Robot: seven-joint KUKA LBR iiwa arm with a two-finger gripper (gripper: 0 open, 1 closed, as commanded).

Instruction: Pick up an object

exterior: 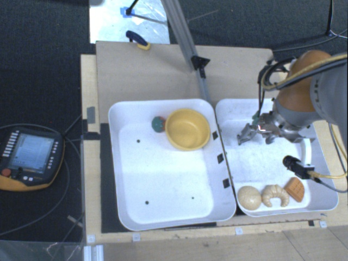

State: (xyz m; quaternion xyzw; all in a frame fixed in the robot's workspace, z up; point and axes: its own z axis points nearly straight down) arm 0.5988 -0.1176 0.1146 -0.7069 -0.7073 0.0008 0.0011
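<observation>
The end effector [255, 134] hung over the upper part of the right bin [234, 110], its fingers spread moderately wide with nothing between them. Three candidate objects lay in a row along that bin's near edge: a round bun [249, 197], a croissant [275, 195] just beside it, and a waffle [295, 188] at the right end. All three sat well apart from the end effector. The left bin [125, 211] held a yellow bowl [187, 129] with a small green ball [158, 124] touching its left side.

Judged from this layout, the step in hand was the approach to a grasp. To do it well:

1. Select one object. The bun appeared the easiest, having bare bin floor on its upper side.
2. Centre the fingers over the object before descending.
3. Align the fingers so that neither would strike the croissant or the bin wall.
4. Descend vertically, close fully, then lift.

The crowded row was the main risk: a misaligned finger could push a neighbour.
</observation>
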